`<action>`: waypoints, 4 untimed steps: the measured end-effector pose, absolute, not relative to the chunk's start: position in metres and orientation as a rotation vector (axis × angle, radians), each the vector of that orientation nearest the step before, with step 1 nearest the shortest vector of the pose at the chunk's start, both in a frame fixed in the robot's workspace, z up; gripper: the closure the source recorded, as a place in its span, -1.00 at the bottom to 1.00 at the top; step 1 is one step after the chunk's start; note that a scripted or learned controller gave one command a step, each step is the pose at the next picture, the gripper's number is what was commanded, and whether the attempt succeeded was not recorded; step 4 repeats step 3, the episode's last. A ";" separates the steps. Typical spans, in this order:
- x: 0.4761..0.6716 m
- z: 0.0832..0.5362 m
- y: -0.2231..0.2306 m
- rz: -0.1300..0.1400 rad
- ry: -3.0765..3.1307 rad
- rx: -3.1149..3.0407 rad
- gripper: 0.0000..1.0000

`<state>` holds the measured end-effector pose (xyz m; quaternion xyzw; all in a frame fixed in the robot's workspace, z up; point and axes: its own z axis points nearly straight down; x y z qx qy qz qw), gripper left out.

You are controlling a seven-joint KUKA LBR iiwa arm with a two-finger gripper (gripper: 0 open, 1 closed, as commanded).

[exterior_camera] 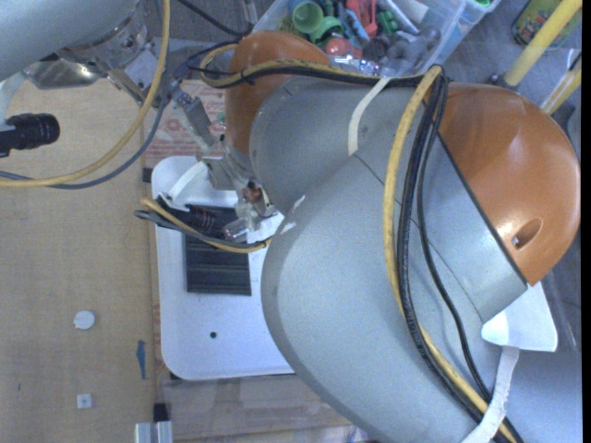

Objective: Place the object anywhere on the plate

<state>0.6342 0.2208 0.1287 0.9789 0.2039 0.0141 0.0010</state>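
We see the grey arm [388, 247] covering most of the white bin [208, 340]. Its gripper is hidden, so we cannot tell its state, nor where the object lies.

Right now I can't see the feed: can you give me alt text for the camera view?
The grey arm with its orange band covers most of a white bin, reaching in from the right. A dark rectangular object lies in the bin beside yellow and black cables. A clear tub of colourful toys sits at the top.
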 end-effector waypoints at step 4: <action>0.627 0.124 0.222 0.007 0.641 3.076 -1.00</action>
